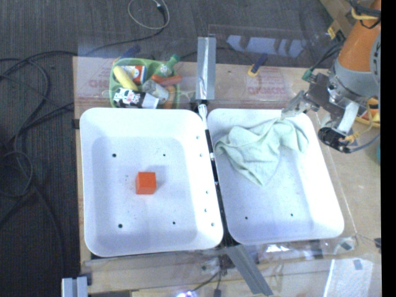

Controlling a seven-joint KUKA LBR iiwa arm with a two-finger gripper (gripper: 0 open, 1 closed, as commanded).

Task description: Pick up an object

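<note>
Camera view shows the gripper over the far right corner of the right bin, its fingers pinched on an edge of the pale green cloth, which trails down crumpled into the bin's far half. An orange cube sits alone mid-floor in the left bin.

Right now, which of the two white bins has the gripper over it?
The right bin, the one holding the pale green cloth. The gripper sits at its far right corner, at the cloth's raised edge. The left bin holds only an orange cube.
</note>
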